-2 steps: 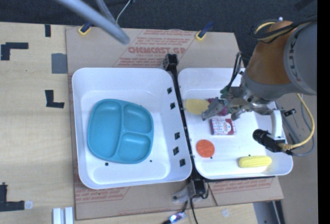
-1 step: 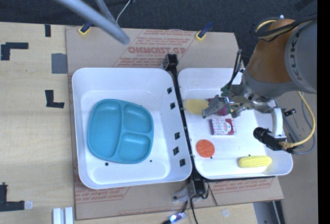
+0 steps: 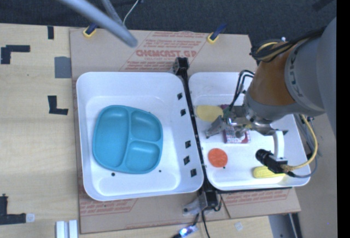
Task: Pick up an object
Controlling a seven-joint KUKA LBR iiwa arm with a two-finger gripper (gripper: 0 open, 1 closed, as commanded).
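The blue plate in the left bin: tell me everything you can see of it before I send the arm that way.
The blue plate is a light blue, rounded-square dish that looks like smooth plastic, moulded into three compartments: one long section along its left side and two smaller ones on the right. It lies flat, right way up, on the floor of the left bin, roughly centred and turned slightly askew. Its compartments hold nothing. It looks whole and clean, and only the bin floor touches it.

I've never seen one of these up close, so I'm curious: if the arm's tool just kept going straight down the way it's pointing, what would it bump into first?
Probably the small pink-and-white item right beneath the tool in the right bin. The pale yellow object lies just beside it, so depth leaves some doubt.
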